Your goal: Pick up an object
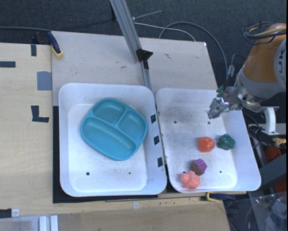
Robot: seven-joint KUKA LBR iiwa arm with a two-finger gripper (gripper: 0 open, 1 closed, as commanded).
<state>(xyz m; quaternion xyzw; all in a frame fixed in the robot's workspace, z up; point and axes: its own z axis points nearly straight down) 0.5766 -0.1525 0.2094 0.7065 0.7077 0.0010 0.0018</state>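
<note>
The right bin (182,105) holds an orange-red round object (206,144), a dark green object (226,141) beside it, a purple object (198,166) and a pink object (189,179) near the front wall. My gripper (215,109) hangs over the bin's far right part, up and slightly right of the orange-red object, apart from all of them. Nothing shows between its tips.
The left bin (69,129) bears a teal divided plate (114,128). A grey metal bar (127,23) slants down to the bins' far edge. Cables and clutter lie right of the right bin. A blue-yellow clamp (55,44) sits at the bench's back left.
</note>
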